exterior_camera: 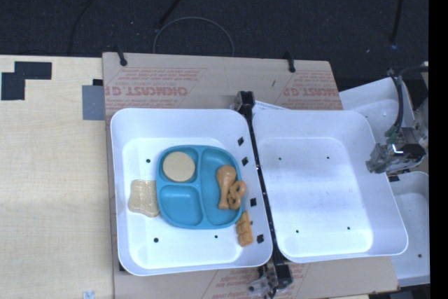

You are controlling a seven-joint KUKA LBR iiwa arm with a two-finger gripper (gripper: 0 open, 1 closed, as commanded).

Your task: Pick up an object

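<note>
Two white bins sit side by side. The gripper [393, 156] hangs at the right bin's [318, 248] right rim; its opening cannot be told. In the left bin [140, 126], a blue plate [187, 208] bears a round cracker [178, 166] and a pretzel [229, 187] lying lengthwise front-to-back.

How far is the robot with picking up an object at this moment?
Nothing looks done yet. The pincer sits at the right bin's outer edge, away from everything. The tan pieces lie on or beside the blue tray in the left bin. Reaching, gripping and lifting one are all left.
</note>
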